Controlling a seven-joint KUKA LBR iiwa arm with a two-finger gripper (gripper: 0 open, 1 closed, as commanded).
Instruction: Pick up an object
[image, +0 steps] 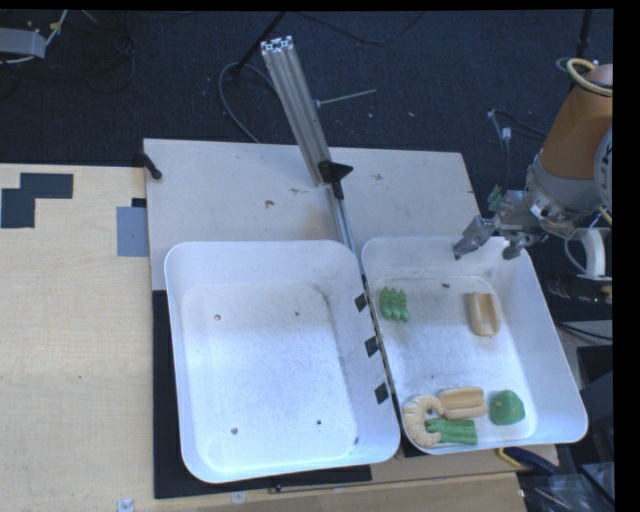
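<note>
Near edge of right bin (560, 380): green lump (507, 406), tan roll (461, 402), pale ring (421, 411), green strip (452, 431), clustered. Mid-bin: green block (394, 304), tan piece (483, 313). At far rim: gripper (493, 243), fingers spread, nothing between. Nothing lifted yet; descent, grasp, lift all left.

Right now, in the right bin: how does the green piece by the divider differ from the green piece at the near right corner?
Shape: the green piece by the divider is ridged and blocky; the green piece at the near right corner is rounded and smooth.
Company: the divider piece lies alone on bare floor; the corner piece sits at the end of a cluster, next to a tan block.
Both are green, small, and lie in the right bin, away from the gripper.
</note>
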